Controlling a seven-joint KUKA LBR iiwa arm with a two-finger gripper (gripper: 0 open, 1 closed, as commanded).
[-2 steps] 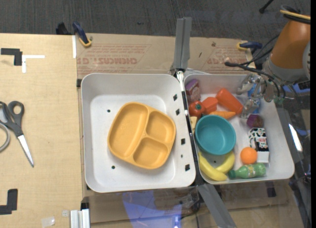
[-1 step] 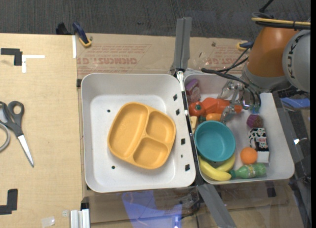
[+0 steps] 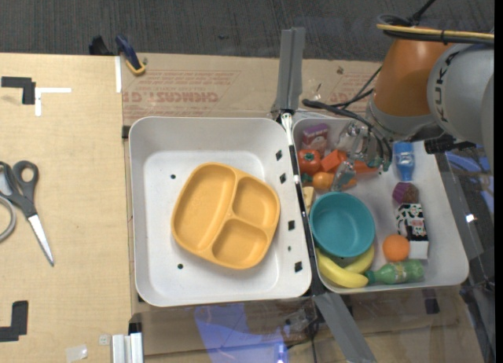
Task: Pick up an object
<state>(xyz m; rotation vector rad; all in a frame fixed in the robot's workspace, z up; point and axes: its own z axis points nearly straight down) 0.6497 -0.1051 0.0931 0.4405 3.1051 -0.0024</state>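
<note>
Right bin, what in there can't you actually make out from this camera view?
- Gripper: the wrist above blocks it, so open or shut is unclear, and so is whether it holds anything.
- Red and orange items under it: packed together and partly covered, so they can't be identified.
- Banana: part lies under the teal bowl.
- Small packet near the right bin wall: its print is too small to read.

Mirrored/upside-down red print on cardboard sheet point(image 3: 200, 86) behind bins, not clearly readable; partial "KU" lettering on grey arm point(image 3: 452, 78); nothing else legible.
</note>
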